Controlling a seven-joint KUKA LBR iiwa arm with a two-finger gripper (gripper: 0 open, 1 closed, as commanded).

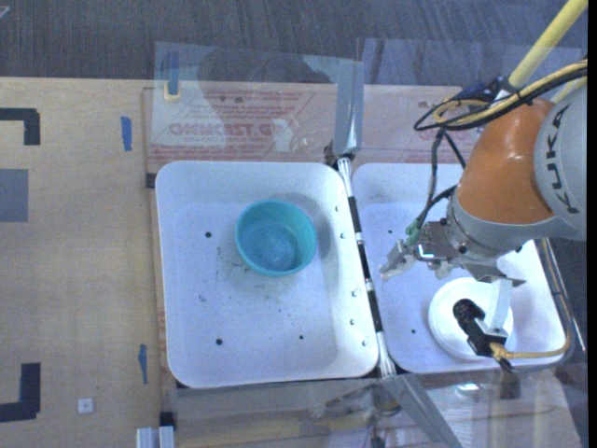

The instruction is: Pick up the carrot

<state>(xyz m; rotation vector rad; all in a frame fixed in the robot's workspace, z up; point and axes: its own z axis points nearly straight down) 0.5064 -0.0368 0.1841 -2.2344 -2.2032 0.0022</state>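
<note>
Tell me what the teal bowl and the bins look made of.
Bowl: probably plastic, smooth with a soft sheen inside, colour even throughout. Left bin and right bin: likely moulded white plastic, matte, with rounded corners and scuffed, speckled floors.

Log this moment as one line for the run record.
arm: over right bin | tool: low, near bin's left side | teal bowl: left bin | carrot: not located

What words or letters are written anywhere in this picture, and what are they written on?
"KUKA", in black letters running down the grey arm, cut off at the picture's edge.
Red print on the clear sheet lying behind the left bin: too faded and blurred to read surely.
The teal bowl, the white bins and the wooden bench carry no readable text.
</note>
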